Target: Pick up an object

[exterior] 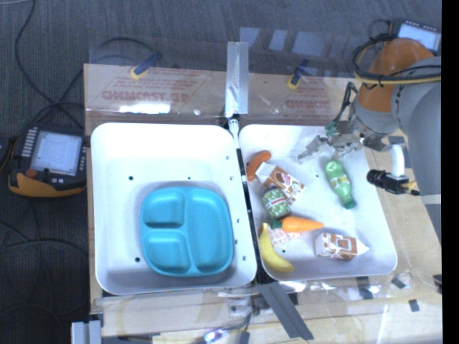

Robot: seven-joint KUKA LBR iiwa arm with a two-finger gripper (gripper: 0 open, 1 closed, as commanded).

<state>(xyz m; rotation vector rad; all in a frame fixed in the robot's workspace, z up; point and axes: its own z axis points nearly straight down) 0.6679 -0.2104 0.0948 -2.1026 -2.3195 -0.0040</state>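
no text on the cardboard sheet (161,92) is legible.

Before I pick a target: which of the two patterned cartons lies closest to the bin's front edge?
The carton in the right bin's front corner, right of the carrot. The other carton lies farther back, beside the sausage.

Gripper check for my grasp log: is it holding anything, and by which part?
Nothing is held: the gripper is open over the right bin, beside the green bottle.

A divided tray (188,229) lies in the left bin (115,149); a bottle (338,183), carrot (302,224) and banana (273,250) lie in the right bin (376,242).
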